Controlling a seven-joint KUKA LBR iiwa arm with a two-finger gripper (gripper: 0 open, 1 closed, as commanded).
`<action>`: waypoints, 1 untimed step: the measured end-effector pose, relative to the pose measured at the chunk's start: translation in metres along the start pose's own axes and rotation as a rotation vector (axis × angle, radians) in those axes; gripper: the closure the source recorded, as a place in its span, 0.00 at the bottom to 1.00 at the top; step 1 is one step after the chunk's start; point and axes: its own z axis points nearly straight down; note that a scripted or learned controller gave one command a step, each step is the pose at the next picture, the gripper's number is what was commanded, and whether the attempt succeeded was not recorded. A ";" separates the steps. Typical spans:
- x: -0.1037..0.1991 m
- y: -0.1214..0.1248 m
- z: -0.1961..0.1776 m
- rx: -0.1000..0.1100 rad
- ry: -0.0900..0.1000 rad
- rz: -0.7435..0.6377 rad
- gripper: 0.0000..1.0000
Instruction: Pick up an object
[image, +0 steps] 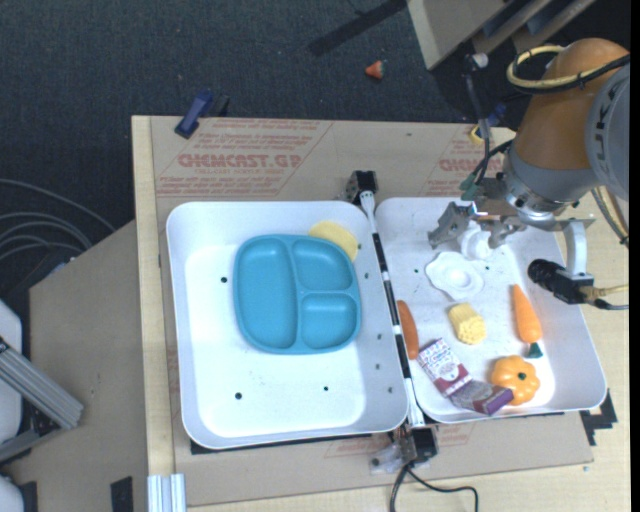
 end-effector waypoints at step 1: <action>-0.008 -0.084 0.106 -0.001 0.000 0.001 0.00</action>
